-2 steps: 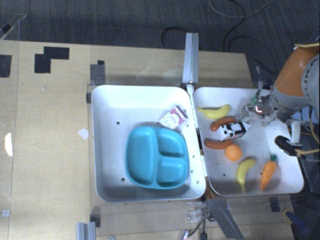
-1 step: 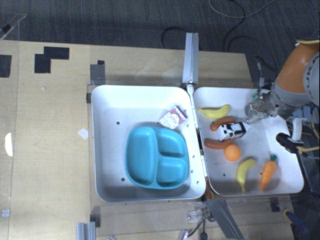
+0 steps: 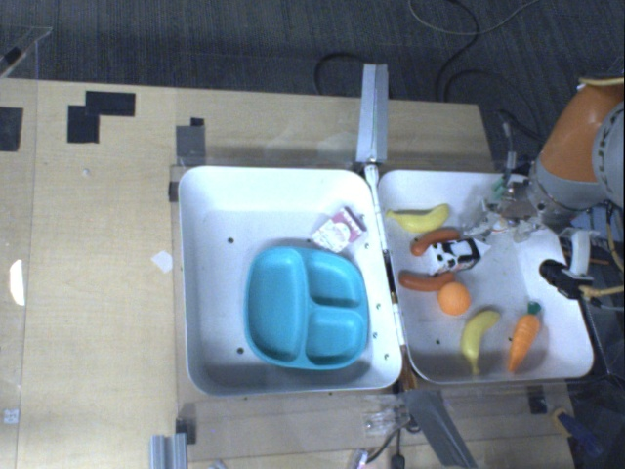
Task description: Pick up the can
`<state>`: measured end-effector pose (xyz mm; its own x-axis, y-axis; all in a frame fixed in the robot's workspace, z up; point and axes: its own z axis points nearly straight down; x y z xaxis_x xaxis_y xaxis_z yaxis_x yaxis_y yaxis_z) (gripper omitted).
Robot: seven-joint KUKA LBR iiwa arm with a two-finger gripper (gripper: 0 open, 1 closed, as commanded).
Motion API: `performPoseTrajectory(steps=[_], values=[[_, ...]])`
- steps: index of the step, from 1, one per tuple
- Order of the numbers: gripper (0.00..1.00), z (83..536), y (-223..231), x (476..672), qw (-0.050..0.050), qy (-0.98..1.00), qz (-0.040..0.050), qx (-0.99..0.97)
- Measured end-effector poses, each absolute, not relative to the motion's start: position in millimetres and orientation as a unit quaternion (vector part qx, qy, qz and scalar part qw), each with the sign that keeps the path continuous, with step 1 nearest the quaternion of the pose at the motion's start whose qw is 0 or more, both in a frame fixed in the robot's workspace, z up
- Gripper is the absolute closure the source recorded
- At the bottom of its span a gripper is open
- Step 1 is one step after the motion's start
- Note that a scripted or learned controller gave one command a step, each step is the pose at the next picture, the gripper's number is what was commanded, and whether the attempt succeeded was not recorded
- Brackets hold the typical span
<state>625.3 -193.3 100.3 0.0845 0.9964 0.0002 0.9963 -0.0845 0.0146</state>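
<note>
The small pink-and-white can (image 3: 338,231) lies on its side at the back of the left white bin (image 3: 210,262), while the pincer (image 3: 488,221), whose state I cannot tell, hangs in the right bin (image 3: 562,364), so the approach seems unstarted: cross over first.

Arm in from the right, wrist dipped low.
The grey arm with its orange band fills the upper right of the frame, and the end effector (image 3: 496,213) points leftward at right of centre, its tips too small to read.
</note>
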Motion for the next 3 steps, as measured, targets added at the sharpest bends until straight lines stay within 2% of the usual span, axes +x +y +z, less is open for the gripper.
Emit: performPoseTrajectory(steps=[1, 2, 3], values=[[0.0, 87.3, -190.9, 650.7, 0.003, 0.67, 0.0021, 0.742], [1.0, 101.6, -190.2, 653.9, 0.007, 0.672, 0.0043, 0.74], [1.0, 226.3, -128.0, 669.1, 0.004, 0.73, 0.0027, 0.683]])
